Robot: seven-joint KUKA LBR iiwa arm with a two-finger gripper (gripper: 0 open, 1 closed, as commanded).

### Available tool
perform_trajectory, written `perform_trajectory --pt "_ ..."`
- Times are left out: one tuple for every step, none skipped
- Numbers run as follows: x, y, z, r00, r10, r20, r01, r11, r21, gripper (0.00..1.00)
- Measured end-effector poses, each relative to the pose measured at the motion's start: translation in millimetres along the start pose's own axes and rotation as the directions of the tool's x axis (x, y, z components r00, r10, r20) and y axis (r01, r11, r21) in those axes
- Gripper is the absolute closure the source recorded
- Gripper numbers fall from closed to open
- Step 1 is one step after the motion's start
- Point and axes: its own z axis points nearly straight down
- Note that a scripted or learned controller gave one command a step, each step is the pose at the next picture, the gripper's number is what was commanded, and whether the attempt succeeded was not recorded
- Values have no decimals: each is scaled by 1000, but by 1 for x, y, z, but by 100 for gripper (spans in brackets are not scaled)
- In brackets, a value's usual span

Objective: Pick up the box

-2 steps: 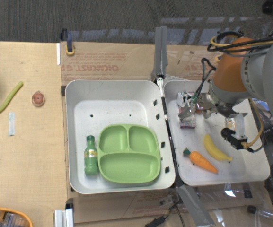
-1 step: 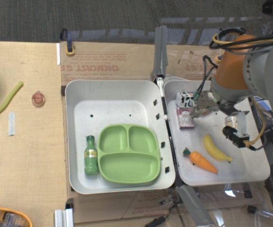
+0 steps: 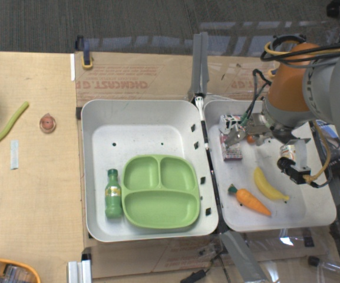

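The box (image 3: 233, 150) is small, white and pink, and lies in the right bin (image 3: 311, 214) near its left wall. My gripper (image 3: 235, 132) hangs just above and behind the box, at its far end, and the arm's orange band (image 3: 287, 87) rises behind it to the right. The gripper's body hides whether it touches the box. The box's near end rests on the bin floor.
A banana (image 3: 270, 185) and a carrot (image 3: 253, 201) lie in the right bin, in front of the box. The left bin (image 3: 140, 122) holds a green divided plate (image 3: 159, 191) and a green bottle (image 3: 113, 193). A centre divider (image 3: 207, 152) separates the bins.
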Motion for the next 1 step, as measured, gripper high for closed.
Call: perform_trajectory --pt "-1 -1 10 999 -48 -2 48 999 5 0"
